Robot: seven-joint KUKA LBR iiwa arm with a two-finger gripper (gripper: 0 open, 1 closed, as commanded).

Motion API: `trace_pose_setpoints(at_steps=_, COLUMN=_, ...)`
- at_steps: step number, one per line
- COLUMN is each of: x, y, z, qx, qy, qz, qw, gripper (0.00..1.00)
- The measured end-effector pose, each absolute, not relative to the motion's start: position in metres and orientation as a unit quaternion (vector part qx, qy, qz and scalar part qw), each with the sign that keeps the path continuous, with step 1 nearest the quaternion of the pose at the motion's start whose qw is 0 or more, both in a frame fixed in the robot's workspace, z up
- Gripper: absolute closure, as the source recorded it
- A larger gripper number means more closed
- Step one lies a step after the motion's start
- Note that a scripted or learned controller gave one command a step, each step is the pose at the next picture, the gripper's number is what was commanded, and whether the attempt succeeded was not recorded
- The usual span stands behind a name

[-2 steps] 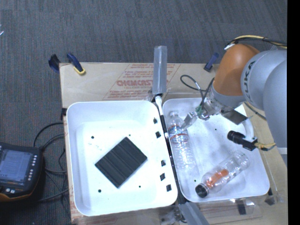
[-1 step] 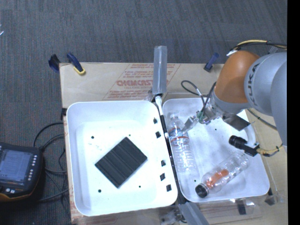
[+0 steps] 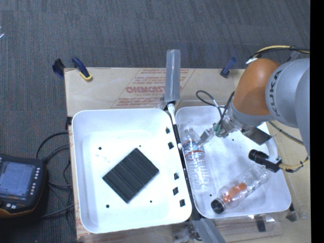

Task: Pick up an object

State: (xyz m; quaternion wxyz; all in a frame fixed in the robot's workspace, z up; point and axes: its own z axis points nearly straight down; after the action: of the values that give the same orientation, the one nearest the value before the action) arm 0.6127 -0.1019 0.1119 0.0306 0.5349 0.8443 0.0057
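Water bottle: a clear plastic bottle with a blue-and-white label (image 3: 196,158) lies on its side along the left wall of the right bin, its cap end pointing toward the far end
Second bottle: a clear plastic bottle with a black cap and something orange inside (image 3: 239,188) lies slantwise near the front of the same bin, cap toward the front-left, apart from the first bottle
Gripper: the small metal two-finger gripper (image 3: 211,132) sits low over the right bin, just beside the upper end of the water bottle; whether its fingers are spread or closed I cannot tell from here, and nothing can be seen caught in it
Arm: the grey arm with its orange band (image 3: 255,87) reaches in from the right, bent over the far half of the right bin
Right bin: shallow white tray (image 3: 283,199) holding both bottles
Left bin: shallow white tray (image 3: 81,186) touching the right one, with a flat dark ribbed square pad (image 3: 130,174) lying turned at an angle near its middle
Bench: pale wooden board with red lettering (image 3: 144,85) under both bins, blue clamps on its far edge
Floor: a black handheld control pendant with a lit screen (image 3: 19,183) rests well to the left of the bench
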Motion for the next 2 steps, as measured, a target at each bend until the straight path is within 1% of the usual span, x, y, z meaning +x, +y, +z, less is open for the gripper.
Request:
trace_pose_setpoints(at_steps=1, x=0.584, y=-0.105, z=0.111, qx=0.54, qy=0.841, qz=0.0064, qw=0.03, gripper=0.0)
trace_pose_setpoints(at_steps=2, x=0.586, y=-0.113, z=0.094, qx=0.651, qy=0.759, qz=-0.0007, qw=0.011, gripper=0.0)
